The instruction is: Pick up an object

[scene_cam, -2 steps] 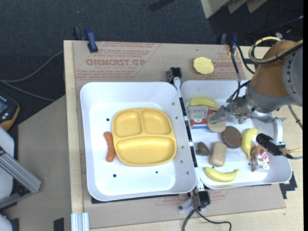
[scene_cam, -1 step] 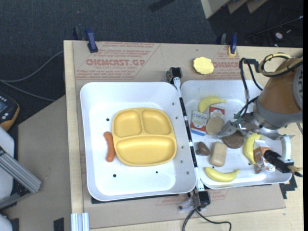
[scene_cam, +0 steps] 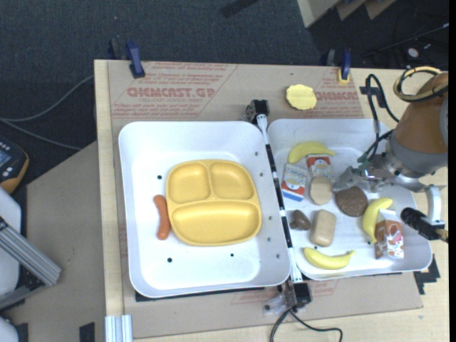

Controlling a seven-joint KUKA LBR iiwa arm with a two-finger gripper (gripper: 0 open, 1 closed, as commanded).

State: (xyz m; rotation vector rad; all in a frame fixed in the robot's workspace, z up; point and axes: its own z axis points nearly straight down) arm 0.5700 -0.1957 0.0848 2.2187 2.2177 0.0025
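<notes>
A: Where's the arm [scene_cam: 420, 130]?
B: We see it at 3 o'clock, over the right bin [scene_cam: 335, 128]. Gripper [scene_cam: 360, 173] sits low, just above the brown patty [scene_cam: 351, 201]. We can't tell the fingers' state; too small and blurred.
A: Anything betw. them?
B: We can't make out anything there.
A: Right bin contents?
B: A banana [scene_cam: 308, 150] at 12 o'clock, carton [scene_cam: 293, 182] and red-white pack [scene_cam: 318, 165] below it, a tan piece [scene_cam: 320, 190] touching the carton. Dark lump [scene_cam: 300, 220] and bread roll [scene_cam: 324, 228] toward 7 o'clock. 2nd banana [scene_cam: 328, 258] at 6, 3rd banana [scene_cam: 373, 216] beside the patty, wrapper [scene_cam: 390, 239] at 4.
A: Left bin [scene_cam: 142, 212]?
B: Yellow tray [scene_cam: 212, 201] in the middle, w/ a sausage [scene_cam: 162, 216] touching its 9 o'clock edge.
A: Off the bins?
B: Yellow blob [scene_cam: 301, 97] on the bench [scene_cam: 178, 87], at 12 o'clock from the right bin.
</notes>
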